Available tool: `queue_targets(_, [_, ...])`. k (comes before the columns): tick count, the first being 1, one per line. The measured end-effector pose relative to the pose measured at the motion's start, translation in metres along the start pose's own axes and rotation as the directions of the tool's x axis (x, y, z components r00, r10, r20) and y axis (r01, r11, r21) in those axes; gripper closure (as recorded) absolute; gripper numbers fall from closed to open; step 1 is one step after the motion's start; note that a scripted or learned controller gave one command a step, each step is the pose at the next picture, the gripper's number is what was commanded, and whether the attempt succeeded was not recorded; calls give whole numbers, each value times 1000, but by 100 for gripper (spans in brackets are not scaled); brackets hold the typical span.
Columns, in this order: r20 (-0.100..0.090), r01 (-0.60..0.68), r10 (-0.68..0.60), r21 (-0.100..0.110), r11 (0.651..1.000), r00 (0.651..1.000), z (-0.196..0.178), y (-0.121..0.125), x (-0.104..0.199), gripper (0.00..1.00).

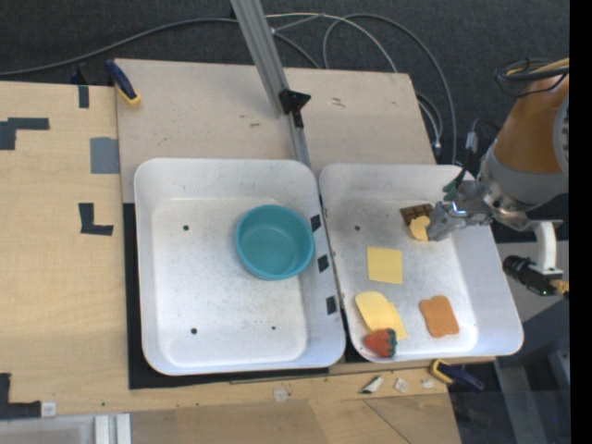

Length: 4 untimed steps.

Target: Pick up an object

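Gripper [442,218] reaches from right, low over right bin [481,276], beside yellow piece [420,229].

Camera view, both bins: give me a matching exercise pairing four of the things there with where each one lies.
Things:
1. teal bowl
2. yellow square slice
3. orange piece
4. red and green piece

Places:
A. front edge of the right bin, beside the pale yellow piece
B. middle of the right bin
C. left bin, towards its right side
D. front right part of the right bin

Pairs: 1-C, 2-B, 3-D, 4-A
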<state>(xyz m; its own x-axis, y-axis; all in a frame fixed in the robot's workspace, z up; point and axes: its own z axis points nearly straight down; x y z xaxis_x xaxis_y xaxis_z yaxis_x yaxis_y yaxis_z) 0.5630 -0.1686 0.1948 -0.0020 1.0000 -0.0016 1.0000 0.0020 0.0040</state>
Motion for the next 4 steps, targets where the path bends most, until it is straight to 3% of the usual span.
queue_targets(2, [0, 0, 0, 0, 1000, 1000, -94, 0, -4, 100])
queue_targets(4, [-3, 4, -4, 6, 1000, 1000, -82, -12, 88, 100])
